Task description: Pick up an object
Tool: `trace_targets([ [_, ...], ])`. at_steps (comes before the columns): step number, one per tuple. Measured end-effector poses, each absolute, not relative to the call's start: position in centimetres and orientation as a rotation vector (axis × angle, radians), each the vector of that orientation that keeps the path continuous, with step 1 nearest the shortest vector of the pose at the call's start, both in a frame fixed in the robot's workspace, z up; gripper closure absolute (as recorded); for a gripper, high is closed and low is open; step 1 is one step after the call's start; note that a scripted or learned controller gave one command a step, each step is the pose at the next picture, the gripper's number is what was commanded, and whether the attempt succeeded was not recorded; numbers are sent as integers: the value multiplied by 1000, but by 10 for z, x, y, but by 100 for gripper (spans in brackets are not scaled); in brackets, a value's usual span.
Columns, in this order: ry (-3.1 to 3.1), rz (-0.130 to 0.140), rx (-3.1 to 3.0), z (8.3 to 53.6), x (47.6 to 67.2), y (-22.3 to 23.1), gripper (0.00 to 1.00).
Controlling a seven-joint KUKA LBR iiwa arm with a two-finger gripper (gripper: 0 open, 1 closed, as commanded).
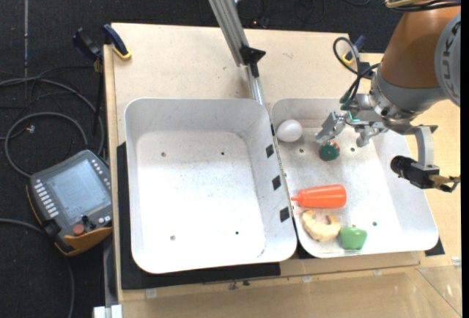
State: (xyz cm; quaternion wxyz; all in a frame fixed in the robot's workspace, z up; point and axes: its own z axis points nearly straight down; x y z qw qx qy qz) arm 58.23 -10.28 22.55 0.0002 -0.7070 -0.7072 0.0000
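Note:
My gripper (pixel 346 133) hangs over the far part of the right bin (pixel 399 217), its fingers spread open with nothing between them. Just below its left fingertip (pixel 327 132) lies a small dark green object (pixel 330 152) with a bit of red on top. A white egg (pixel 289 130) rests to the left, near the bin's far left corner. Closer to the front are an orange carrot (pixel 321 197), a tan ring-shaped piece (pixel 321 226) and a green pepper (pixel 353 237).
The left bin (pixel 146 126) sits beside the right one, sharing a raised middle edge. A slanted metal pole (pixel 223 9) comes down to the bench behind the bins. A teach pendant (pixel 71 196) lies on the floor at the left.

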Motion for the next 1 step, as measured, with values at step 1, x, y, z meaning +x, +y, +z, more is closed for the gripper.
trace_targets([
  [1, -2216, 7, -2220, 173, 577, -112, 0],
])
